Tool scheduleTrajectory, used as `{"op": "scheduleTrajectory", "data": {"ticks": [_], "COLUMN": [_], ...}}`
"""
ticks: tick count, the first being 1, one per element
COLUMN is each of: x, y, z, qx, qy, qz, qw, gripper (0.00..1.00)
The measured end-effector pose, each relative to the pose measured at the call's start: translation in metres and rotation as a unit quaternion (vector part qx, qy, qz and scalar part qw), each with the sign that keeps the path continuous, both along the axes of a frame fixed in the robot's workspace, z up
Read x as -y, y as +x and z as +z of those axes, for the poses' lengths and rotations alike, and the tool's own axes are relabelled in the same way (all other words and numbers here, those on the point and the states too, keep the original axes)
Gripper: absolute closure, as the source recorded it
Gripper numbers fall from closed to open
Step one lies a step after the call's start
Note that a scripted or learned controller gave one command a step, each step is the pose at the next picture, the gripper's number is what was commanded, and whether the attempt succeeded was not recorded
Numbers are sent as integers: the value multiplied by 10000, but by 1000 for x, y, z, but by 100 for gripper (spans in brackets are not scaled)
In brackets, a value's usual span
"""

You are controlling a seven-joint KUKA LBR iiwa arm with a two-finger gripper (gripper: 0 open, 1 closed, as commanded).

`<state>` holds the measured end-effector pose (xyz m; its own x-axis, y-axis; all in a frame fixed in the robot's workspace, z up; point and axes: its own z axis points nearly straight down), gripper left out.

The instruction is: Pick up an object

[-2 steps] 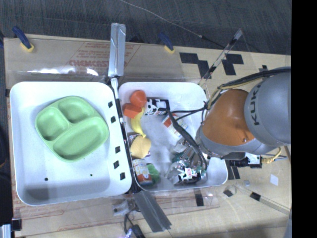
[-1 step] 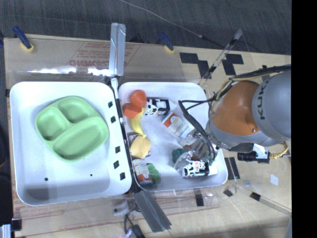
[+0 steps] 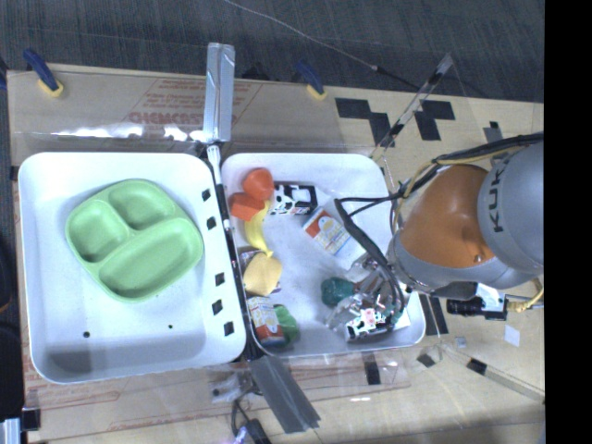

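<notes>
Looming over the right side of the bench, the arm (image 3: 472, 225) shows its orange band and grey shell as it reaches down into the right bin (image 3: 305, 169). Its gripper (image 3: 375, 308) sits low in that bin's near right corner, wrapped in black cables, and whether it is spread or closed I cannot tell from up here, nor whether it has anything in its grasp. Just to its left lies a small teal object (image 3: 338, 290), close by the tool, and under the tool a black-and-white patterned item (image 3: 363, 326) peeks out. A white carton (image 3: 329, 233) lies tilted in the middle of the bin. Along the left wall runs a line of toy food: an orange piece (image 3: 258, 182) at the far end, a red-orange piece (image 3: 246, 207) touching it, a banana (image 3: 254, 233) below, then a pale yellow fruit (image 3: 263, 273), and a green and red item (image 3: 275, 324) at the near corner. A black-and-white cow-patterned box (image 3: 294, 198) rests near the far wall. Over in the left bin (image 3: 55, 340), a green divided plate (image 3: 135, 239) lies flat, well apart from everything else.
</notes>
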<state>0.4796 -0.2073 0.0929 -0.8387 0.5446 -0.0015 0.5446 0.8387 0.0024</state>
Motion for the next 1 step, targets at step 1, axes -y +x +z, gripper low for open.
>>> {"op": "scheduleTrajectory", "data": {"ticks": [1], "x": [-1], "y": [3], "z": [11], "qx": [22], "qy": [-2], "qz": [49], "qw": [10000], "gripper": [100]}}
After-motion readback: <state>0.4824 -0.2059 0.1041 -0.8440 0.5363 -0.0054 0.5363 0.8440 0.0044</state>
